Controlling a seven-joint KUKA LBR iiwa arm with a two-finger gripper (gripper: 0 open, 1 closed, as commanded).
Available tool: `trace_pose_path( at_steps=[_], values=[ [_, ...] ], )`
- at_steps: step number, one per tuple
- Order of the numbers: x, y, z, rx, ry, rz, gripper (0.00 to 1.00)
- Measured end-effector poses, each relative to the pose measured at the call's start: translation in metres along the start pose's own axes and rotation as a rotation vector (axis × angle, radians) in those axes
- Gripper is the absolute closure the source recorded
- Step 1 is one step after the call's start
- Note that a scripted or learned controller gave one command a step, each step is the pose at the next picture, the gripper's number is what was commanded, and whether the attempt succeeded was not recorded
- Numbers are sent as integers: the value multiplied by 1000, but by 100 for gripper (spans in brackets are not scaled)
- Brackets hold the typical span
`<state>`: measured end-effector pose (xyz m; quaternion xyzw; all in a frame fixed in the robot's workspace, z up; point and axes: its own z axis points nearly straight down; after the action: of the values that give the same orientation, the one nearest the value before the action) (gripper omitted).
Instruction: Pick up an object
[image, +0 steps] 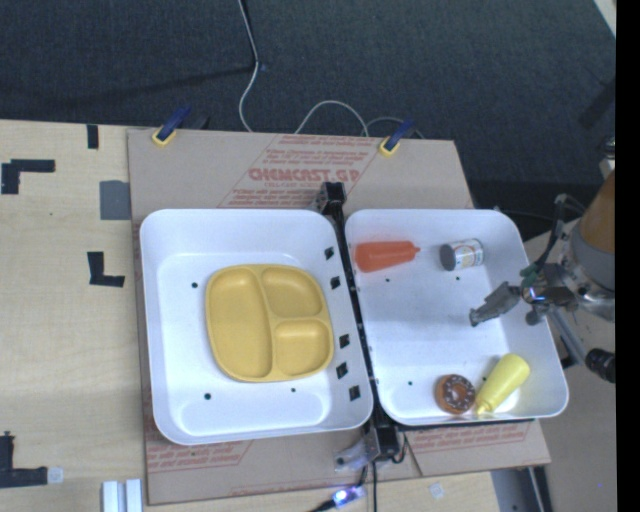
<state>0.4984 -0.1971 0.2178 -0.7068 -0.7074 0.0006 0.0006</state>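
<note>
Camera view: arm reaches in from right; its pincer (490, 308) hangs over the right bin (420, 330), grip state unclear. Yellow bottle (503, 382) and donut (457, 394) below, can (462, 254) and carrot (384, 255) above.

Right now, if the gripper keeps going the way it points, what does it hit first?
The gripper points left and slightly down across the right bin. That line crosses bare floor, clear of the orange carrot and donut. First contact is probably the bin floor or the divider wall, though its height is unclear.
</note>
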Motion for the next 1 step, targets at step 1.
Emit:
trace_pose_path(
  at_steps=[1],
  values=[
    [7,5,48,5,2,0,0]
  ],
)
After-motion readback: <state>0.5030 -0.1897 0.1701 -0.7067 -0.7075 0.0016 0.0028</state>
